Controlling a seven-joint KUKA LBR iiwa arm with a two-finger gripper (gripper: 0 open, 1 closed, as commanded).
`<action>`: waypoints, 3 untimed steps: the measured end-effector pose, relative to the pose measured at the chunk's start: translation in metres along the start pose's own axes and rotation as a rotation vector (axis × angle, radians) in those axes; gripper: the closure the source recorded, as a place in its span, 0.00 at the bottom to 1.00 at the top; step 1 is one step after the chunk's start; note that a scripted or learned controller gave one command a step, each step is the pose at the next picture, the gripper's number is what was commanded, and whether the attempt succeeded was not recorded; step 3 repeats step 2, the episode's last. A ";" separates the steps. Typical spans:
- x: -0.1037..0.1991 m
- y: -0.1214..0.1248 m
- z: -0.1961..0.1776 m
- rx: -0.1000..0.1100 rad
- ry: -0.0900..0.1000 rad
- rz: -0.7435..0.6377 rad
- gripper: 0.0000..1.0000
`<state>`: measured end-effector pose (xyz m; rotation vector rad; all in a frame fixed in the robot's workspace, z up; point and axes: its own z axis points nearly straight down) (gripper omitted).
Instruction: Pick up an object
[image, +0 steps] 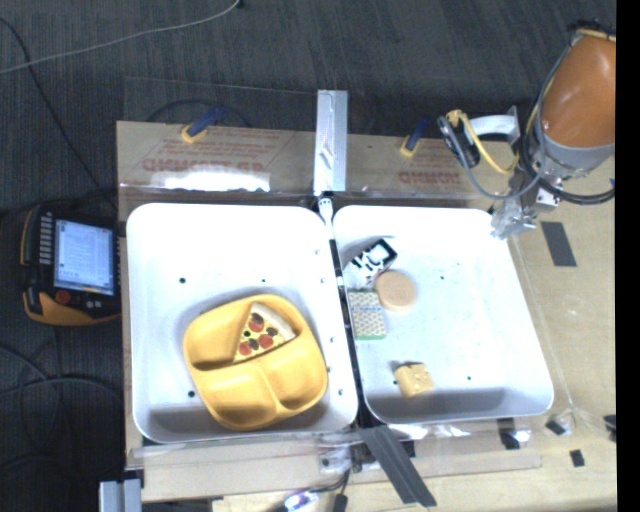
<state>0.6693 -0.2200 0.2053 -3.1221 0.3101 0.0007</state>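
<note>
Hovering above the far right corner of the right shallow white bin (520, 300), the end effector (508, 218) shows as a small pale metal cluster below the grey arm with its orange band (580, 90); whether it is wide or narrow cannot be told at this size, and nothing is seen held in it. Yellow and white cables (475, 140) loop just beside the wrist.

Candidate objects lie well apart from the end effector, grouped along the left side of the right bin. A round tan disc-shaped block (397, 291) sits near the middle of that group, touching or nearly touching a black-and-white patterned piece (370, 258) behind it. A green-edged rectangular sponge-like pad (367, 316) lies against the dividing wall. A small tan lumpy piece (414, 379) rests alone near the front edge. In the left shallow white bin (150, 300) sits a yellow plastic divided tray (258, 375) carrying a toy pizza slice (264, 332).

Risks noted, as judgement:
- Crowding of the disc, patterned piece and pad could cause a descent to strike two items and push one aside rather than grasp it.
- The pad's place against the bin wall leaves little room for a finger on that side; a collision with the wall is possible.
- The flat disc offers little height to pinch and may slip.
- The lone lumpy piece appears the safest target.
- Loose cables could snag during a long reach across the desk.
</note>
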 end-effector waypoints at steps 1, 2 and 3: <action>0.000 -0.005 -0.009 0.004 0.000 -0.003 1.00; 0.001 -0.010 -0.017 0.010 -0.002 -0.007 1.00; 0.001 -0.010 -0.017 0.010 -0.002 -0.007 1.00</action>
